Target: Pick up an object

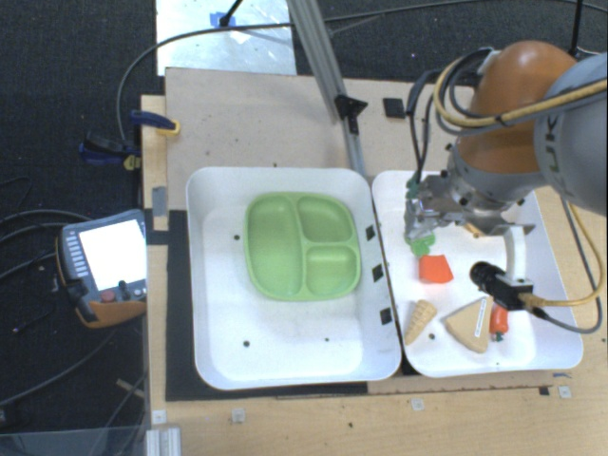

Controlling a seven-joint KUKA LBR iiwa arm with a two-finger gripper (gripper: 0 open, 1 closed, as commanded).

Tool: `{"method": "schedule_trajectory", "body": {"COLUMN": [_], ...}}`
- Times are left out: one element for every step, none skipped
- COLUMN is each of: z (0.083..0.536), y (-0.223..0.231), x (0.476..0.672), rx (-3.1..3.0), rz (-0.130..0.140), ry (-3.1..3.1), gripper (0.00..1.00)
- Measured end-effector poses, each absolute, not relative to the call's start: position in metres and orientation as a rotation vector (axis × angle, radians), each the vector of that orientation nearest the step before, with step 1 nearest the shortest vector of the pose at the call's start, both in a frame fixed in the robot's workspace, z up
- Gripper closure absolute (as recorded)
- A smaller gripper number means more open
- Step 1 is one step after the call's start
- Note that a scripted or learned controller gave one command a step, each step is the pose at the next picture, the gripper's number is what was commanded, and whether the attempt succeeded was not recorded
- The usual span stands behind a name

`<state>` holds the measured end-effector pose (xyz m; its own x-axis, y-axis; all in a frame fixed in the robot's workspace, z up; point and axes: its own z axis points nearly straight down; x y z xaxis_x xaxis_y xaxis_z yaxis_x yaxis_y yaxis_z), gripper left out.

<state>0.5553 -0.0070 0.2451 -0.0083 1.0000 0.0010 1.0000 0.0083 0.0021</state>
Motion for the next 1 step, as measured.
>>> {"method": "schedule_trajectory", "body": {"z": [0.2492], "y": [0.0431], "x": [0.5622], "rx": [2.21], "rz": [0.005], "ry": [2.232], "gripper": [1.0]}}
